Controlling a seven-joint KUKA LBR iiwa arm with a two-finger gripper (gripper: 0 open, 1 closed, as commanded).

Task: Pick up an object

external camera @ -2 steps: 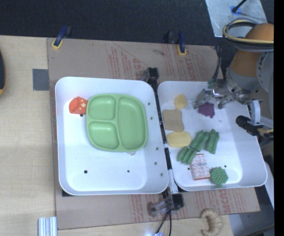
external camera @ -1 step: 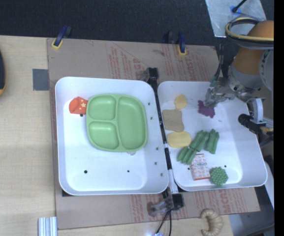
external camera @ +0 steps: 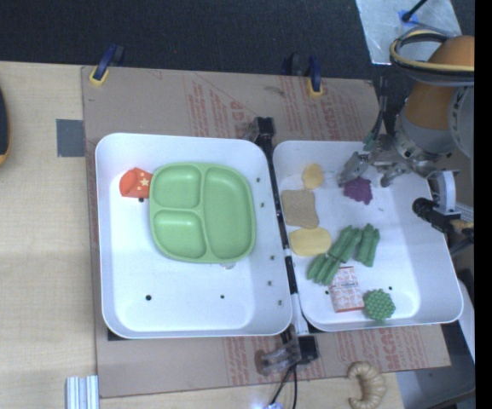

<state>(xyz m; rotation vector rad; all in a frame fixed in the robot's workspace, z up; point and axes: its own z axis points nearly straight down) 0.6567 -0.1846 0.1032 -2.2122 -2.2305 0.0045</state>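
The gripper (external camera: 370, 164) sits low over the right bin's (external camera: 425, 267) upper part, just beside a purple piece (external camera: 358, 191), maybe touching it. Can't tell its state from this angle. The same bin also has a small yellow piece (external camera: 313, 175), a tan slab (external camera: 299, 208), a yellow oval (external camera: 310, 241), green beans (external camera: 346, 251), a red-and-white packet (external camera: 344, 290) and a green ball (external camera: 379, 304). The left bin (external camera: 126, 279) holds a green divided plate (external camera: 203, 211) with a red item (external camera: 135, 182) touching its left edge.
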